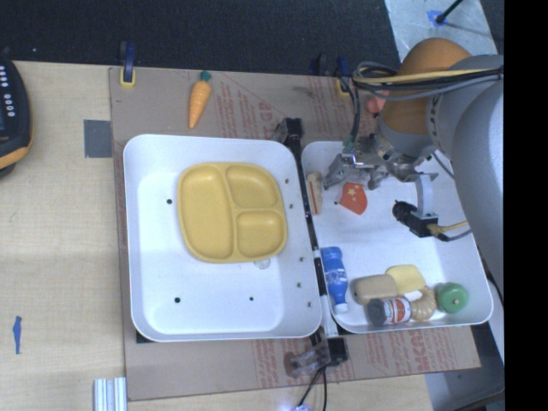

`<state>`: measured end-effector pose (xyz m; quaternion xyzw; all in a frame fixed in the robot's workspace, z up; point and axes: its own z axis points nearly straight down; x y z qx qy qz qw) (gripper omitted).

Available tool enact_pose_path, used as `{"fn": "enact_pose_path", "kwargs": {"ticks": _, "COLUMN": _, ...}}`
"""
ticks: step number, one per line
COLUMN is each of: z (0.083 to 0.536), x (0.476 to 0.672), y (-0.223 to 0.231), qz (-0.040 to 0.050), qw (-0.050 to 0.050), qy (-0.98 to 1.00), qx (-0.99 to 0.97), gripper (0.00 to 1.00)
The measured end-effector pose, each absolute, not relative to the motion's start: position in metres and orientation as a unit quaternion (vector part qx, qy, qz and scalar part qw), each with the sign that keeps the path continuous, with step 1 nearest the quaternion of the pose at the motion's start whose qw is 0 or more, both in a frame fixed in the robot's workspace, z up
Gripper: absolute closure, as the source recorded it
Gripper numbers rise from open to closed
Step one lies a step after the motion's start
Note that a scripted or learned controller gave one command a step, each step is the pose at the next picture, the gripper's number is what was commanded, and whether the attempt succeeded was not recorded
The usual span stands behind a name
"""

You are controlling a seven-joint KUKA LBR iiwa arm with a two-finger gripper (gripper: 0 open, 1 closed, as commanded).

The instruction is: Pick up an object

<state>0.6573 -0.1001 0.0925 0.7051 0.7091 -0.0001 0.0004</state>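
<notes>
My gripper [353, 181] hangs over the far left part of the right bin [377, 247]. A small red object [354, 198] lies right below its tips, and I cannot make out whether the tips touch it. A thin tan stick-like piece [313, 193] lies along that bin's left wall. At the bin's near end lie a blue tube [333, 274], a tan and yellow block [390, 282], a small can with a red label [394, 312] and a green ball [451, 297].
The left bin [154, 229] holds a yellow divided plate [231, 211]. A toy carrot [199, 99] lies on the board behind the left bin. A black cable plug [417, 219] hangs over the right bin. The arm's grey body [475, 144] covers the right bin's far right side.
</notes>
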Motion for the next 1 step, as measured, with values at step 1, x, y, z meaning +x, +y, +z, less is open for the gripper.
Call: {"fn": "enact_pose_path", "kwargs": {"ticks": 1, "z": 0.0918, "x": 0.6340, "y": -0.1084, "qz": -0.0025, "qw": -0.002, "qy": 0.708, "qx": 0.706, "gripper": 0.00}}
